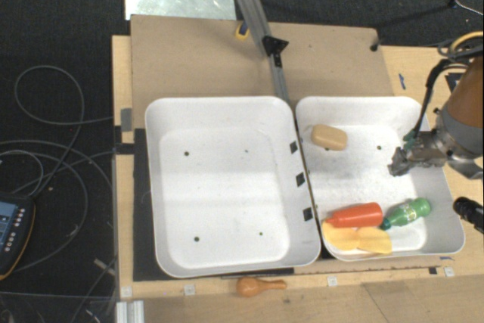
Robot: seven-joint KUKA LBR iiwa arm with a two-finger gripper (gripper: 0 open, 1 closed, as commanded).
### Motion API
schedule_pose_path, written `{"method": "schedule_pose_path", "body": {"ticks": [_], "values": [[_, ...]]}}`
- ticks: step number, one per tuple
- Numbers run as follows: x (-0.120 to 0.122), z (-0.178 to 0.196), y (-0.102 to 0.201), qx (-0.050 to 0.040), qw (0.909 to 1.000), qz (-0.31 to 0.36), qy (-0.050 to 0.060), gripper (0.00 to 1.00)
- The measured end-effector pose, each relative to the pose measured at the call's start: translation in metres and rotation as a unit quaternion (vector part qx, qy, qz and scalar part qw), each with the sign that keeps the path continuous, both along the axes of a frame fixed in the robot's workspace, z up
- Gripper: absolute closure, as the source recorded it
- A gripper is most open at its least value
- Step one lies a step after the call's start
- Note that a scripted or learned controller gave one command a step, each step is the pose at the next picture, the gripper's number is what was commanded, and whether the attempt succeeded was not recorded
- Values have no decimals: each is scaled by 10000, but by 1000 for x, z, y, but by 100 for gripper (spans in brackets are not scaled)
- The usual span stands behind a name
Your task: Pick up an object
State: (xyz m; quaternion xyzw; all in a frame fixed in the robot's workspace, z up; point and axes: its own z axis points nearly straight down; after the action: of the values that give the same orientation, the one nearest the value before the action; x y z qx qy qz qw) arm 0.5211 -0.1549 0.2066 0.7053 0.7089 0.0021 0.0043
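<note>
The brown surface carries two white bins side by side. The left bin sits near the left edge of the surface. The right bin sits toward the right edge, and the two bins touch along their middle edges. The grey arm comes in over the right edge of the surface. Its pincer hangs over the right side of the right bin, above the bare white floor, with no thing between its tips; I cannot tell if it is spread or pressed together. A tan lump lies near the far left corner of the right bin, well apart from the pincer. Along the near edge of that bin lie a red-orange tube, a green bottle just to its right, and a yellow thing under them in the near left corner. A small orange toy lies on the near edge of the surface, outside the bins.
</note>
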Motion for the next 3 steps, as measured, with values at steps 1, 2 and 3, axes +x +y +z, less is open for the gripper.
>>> {"method": "schedule_pose_path", "body": {"ticks": [1,2,3], "values": [[2,54,-1,3,10000,3,2,100],[-4,59,47,25,10000,24,33,100],[-18,47,101,28,10000,26,47,100]]}}
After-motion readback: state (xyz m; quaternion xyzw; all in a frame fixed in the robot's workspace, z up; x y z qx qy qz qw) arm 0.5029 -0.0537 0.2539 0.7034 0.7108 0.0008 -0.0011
